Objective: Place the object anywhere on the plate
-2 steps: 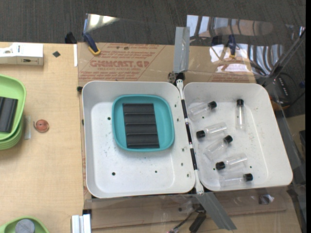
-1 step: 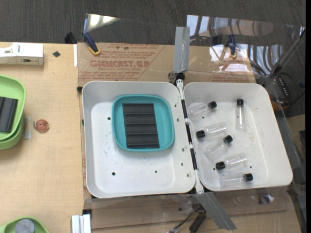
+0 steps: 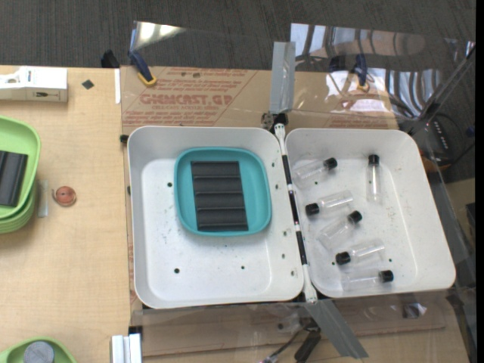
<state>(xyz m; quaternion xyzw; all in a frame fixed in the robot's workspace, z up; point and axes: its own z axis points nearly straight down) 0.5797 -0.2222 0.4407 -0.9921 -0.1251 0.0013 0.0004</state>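
A teal plate (image 3: 261, 191) with a dark ribbed insert (image 3: 219, 195) lies in the left white bin (image 3: 151, 263). The right white bin (image 3: 423, 225) holds several clear plastic vials with black caps, among them one near the back left (image 3: 316, 168), one upright-lying at the back right (image 3: 373, 177), one in the middle (image 3: 330, 203) and one at the front (image 3: 360, 254). All vials lie on their sides, apart from the plate.
A green tray (image 3: 23, 203) with a dark block sits at the left edge of the wooden bench. A small red disc (image 3: 65, 195) lies beside it. Brown cardboard (image 3: 189, 93) and clear panels stand behind the bins.
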